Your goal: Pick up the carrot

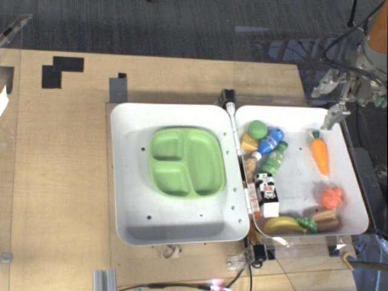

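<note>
The carrot (319,153) is orange with a green top and lies in the right bin (354,190), near its far right side, top pointing away from me. My gripper (335,107) hangs above the bin's far right corner, just beyond and slightly right of the carrot's green top. Nothing is in its grip. The carrot lies by itself on bare bin floor.
The right bin also holds a green ball (257,128), a blue bottle (270,140), a green bottle (274,160), a small carton (265,188), a banana (284,224) and a pink toy (331,197). A green divided plate (185,162) sits in the left bin (130,211).
</note>
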Tool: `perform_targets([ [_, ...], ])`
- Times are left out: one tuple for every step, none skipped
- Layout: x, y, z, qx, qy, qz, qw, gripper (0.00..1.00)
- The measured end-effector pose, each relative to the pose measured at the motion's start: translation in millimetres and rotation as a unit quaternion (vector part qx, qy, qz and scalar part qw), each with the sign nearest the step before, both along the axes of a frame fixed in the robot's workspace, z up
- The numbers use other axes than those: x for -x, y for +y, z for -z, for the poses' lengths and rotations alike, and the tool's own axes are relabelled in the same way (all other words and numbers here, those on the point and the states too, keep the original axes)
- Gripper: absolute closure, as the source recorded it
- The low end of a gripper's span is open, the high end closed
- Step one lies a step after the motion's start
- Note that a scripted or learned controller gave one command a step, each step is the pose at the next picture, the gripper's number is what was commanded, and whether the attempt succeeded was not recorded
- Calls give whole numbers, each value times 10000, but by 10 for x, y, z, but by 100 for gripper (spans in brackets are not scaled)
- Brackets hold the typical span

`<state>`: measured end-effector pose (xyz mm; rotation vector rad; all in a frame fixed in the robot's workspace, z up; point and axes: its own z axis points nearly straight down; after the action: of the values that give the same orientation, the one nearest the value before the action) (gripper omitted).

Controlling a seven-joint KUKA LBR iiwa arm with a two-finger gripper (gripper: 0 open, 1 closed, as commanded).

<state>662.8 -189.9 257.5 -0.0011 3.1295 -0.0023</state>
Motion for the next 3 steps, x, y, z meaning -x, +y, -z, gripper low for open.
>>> perform_targets([
  [-99, -160, 1555, 34, -19, -1707, 9853, 0],
  [374, -196, 1655, 69, -21, -3166, 9485, 0],
  [321, -184, 1498, 104, -95, -3187, 9478, 100],
])
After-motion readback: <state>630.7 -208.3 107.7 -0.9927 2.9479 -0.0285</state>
